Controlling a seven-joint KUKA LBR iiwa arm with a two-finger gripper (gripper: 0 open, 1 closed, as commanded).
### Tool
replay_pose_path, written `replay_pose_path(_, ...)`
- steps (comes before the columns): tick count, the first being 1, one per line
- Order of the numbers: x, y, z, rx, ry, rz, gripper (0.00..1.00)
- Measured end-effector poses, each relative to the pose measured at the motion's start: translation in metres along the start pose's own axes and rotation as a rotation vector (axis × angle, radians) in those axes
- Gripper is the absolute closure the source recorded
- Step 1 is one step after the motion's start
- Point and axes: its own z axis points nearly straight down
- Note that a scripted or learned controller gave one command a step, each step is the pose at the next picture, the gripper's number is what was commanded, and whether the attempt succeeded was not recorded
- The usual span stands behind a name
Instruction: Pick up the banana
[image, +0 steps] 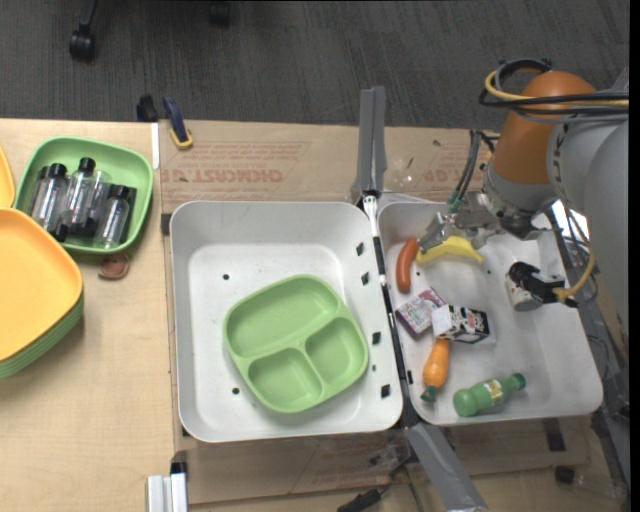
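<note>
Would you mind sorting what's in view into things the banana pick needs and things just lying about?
Needed: banana; gripper, poised at the banana.

Lying about: hot dog, carrot, green bottle, green divided plate, snack packets.

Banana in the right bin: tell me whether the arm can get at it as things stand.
Probably yes. The banana lies at the back of the right bin with the gripper right at it. The sausage lies apart to its left, and nothing rests on top of it.
</note>
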Motion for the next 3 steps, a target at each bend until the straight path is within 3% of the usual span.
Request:
replay_pose_path(1,-0.055,-0.042,0.000,-0.007,-0.003,0.301,0.00)
replay_pose_path(2,-0.057,-0.111,0.010,0.012,0.002,0.088,0.00)
replay_pose_path(3,-0.052,-0.047,0.010,0.010,0.001,0.045,0.00)
